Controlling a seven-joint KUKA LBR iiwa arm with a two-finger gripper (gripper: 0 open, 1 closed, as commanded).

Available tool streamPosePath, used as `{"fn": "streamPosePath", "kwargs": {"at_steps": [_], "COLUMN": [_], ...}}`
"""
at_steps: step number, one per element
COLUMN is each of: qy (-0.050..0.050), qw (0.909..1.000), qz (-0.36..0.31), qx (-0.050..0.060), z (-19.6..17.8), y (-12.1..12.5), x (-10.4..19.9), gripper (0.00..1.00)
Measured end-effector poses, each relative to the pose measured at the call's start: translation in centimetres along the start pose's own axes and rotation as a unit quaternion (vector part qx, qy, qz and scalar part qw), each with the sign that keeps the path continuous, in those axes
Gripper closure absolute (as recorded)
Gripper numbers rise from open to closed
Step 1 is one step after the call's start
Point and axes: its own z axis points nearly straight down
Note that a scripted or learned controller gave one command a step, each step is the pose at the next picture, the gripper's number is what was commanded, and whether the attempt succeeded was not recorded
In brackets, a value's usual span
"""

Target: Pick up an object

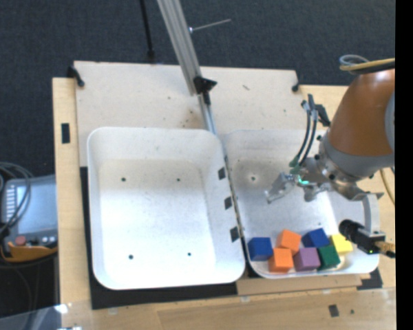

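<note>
Coloured blocks (297, 251) lay bunched at five o'clock in the right bin (261, 158), touching one another. They looked light, stiff and flat-sided, so opposite faces of an outer one, such as the blue block (260, 247), seemed the best hold. At twelve o'clock from them hung the gripper (283, 186), tilted toward nine o'clock, carrying nothing; its opening I cannot tell.

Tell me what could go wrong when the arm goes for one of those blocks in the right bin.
The blocks sit packed together, touching, against the near wall of the right bin, so the gripper may find no gap for a finger and could push them aside or catch two. The yellow block lies close under the arm's hardware near the rim, which may be awkward to reach.
</note>
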Motion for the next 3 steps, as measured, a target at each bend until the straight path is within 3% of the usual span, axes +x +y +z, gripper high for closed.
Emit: {"fn": "streamPosePath", "kwargs": {"at_steps": [1,3], "qy": [-0.001,-0.001], "qw": [1.0,1.0], "qz": [0.002,0.003], "qx": [-0.003,0.0], "z": [-0.2,9.9], "y": [0.1,0.8], "x": [0.0,0.1], "gripper": [0.0,0.0]}}
